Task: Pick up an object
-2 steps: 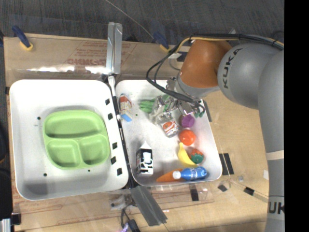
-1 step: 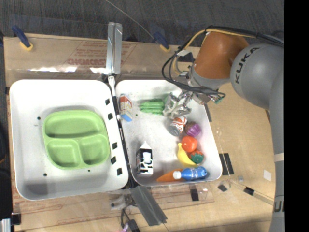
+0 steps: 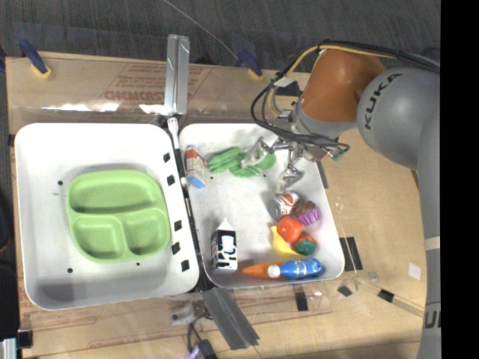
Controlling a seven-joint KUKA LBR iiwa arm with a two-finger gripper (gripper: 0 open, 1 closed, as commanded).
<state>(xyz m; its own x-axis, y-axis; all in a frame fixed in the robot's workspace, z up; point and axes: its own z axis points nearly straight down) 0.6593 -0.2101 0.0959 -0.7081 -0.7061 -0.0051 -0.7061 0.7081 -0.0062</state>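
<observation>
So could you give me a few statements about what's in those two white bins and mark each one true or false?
1. The green divided plastic tray lies in the left white bin. True.
2. The small black-and-white carton stands in the left bin. False: it is in the right white bin.
3. The metal two-finger gripper is over the right bin. True.
4. The blue and orange toy bottle lies at the far edge. False: it lies along the near edge.
</observation>
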